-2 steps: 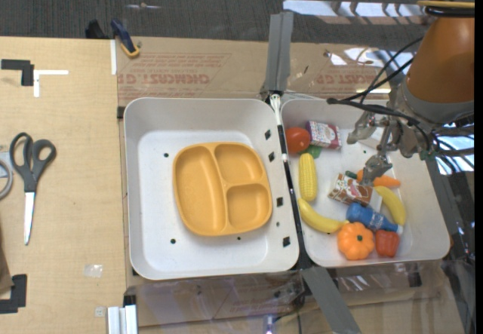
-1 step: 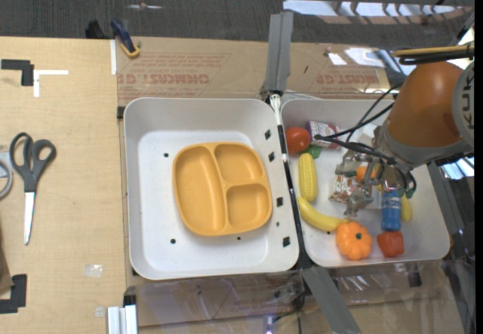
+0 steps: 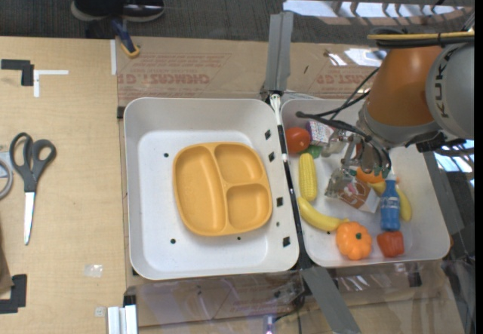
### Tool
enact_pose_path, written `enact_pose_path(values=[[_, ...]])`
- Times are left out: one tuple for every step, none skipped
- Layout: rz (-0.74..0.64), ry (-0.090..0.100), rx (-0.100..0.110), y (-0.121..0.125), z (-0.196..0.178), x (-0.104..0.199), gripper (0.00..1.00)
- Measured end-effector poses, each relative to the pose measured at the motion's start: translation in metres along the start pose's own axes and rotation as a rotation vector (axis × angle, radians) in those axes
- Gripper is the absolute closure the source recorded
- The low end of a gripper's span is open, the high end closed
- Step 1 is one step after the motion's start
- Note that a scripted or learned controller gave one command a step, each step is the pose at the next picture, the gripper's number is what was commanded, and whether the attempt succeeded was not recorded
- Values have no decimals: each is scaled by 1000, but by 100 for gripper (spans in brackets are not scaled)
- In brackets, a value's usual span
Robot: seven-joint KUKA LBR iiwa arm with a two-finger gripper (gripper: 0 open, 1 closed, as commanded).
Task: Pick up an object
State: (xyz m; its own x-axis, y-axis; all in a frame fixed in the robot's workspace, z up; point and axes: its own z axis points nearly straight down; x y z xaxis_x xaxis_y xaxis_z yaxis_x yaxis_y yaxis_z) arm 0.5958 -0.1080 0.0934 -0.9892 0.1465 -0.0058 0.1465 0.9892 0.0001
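The right bin [image 3: 438, 246] holds several toy foods: a red tomato [image 3: 296, 139], a corn cob [image 3: 307, 176], a banana [image 3: 321, 217], an orange pumpkin [image 3: 355, 240], a red piece [image 3: 390, 243], a blue bottle [image 3: 389, 204] and a crinkled snack packet [image 3: 347, 191]. My gripper [image 3: 361, 161] hangs low over the middle of this bin, just above the packet and a small orange item [image 3: 370, 176]. The wrist and cables hide what lies directly beneath it.
The left bin [image 3: 143, 174] carries a yellow divided plate [image 3: 223, 188]. Scissors [image 3: 30, 167] lie on the wooden bench at far left. The arm's orange band [image 3: 404, 91] looms over the right bin's back edge.
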Motion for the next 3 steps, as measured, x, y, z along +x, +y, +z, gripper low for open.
enact_pose_path(values=[[77,4,0,-43,0,96,0],[74,-3,0,-42,-10,93,100],[57,0,-1,-1,-1,97,100]])
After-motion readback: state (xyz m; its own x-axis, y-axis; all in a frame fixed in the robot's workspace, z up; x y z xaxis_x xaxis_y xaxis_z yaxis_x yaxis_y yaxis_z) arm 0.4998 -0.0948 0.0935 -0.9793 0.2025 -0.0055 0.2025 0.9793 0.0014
